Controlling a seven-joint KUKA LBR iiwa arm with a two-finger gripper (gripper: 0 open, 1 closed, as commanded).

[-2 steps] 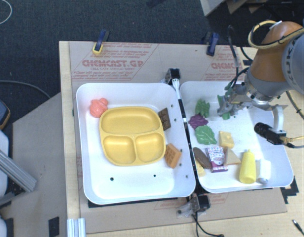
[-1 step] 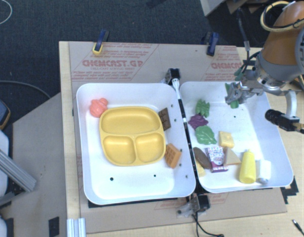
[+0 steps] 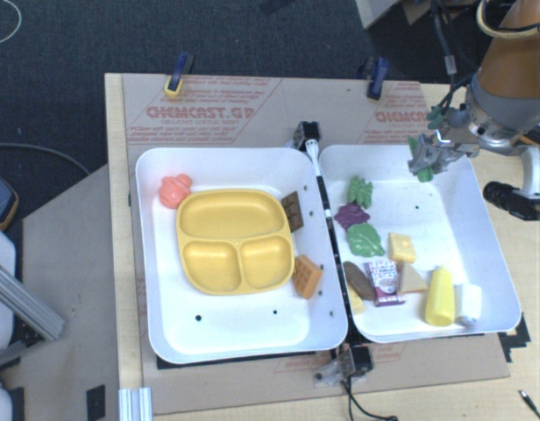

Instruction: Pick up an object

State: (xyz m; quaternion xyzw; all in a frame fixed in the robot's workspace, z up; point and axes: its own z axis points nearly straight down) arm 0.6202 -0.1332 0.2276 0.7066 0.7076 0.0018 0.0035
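My gripper hangs over the far edge of the right bin, lifted off its floor. Its fingers stand close together, and a small green piece shows between their tips. Lower in the same bin lie a green toy, a purple piece, a green leaf shape, a yellow cube, a small printed packet, a yellow bottle and a white block.
The left bin holds a yellow divided plate, a pink toy, a brown chocolate piece and an orange waffle piece. Clamps sit on the bench's far edge.
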